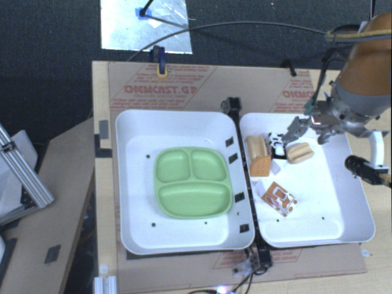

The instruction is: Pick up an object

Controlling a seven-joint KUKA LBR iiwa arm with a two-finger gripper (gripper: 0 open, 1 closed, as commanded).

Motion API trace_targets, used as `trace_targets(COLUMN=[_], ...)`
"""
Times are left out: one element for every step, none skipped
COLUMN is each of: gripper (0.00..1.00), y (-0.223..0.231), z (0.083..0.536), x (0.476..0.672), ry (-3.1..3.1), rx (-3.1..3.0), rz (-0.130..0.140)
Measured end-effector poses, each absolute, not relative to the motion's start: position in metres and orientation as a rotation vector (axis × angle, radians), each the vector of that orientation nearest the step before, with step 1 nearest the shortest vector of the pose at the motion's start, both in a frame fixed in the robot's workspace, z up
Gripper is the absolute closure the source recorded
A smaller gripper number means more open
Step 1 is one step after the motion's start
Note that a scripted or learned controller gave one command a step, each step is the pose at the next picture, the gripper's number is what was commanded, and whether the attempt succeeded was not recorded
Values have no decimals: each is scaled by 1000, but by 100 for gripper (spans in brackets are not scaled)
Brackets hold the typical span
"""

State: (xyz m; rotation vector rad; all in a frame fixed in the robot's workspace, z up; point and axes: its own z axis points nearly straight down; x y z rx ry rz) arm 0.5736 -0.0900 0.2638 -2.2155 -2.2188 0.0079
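Gripper [309, 129] mine, hovering over right bin [355, 225] near far edge, fingers spread, nothing between. Tan bun [299, 152] just below fingertips. Bread loaf [258, 155] by left wall. Patterned packet [279, 198] mid-bin. Green divided plate [193, 182] centred in left bin [138, 225].

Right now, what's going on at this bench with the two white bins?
A grey robot arm with an orange band reaches in over the right white bin, its pincer just above a small tan rounded block. Nothing is lifted yet. Nearby lie a tan bread-like block and an orange-and-white patterned packet. The left white bin holds a green divided plastic tray.
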Motion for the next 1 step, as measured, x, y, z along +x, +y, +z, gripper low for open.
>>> trace_targets(gripper=[0], y=[-90], z=[269], x=[575], ry=[-2226], rx=[-2219], rz=[-2])
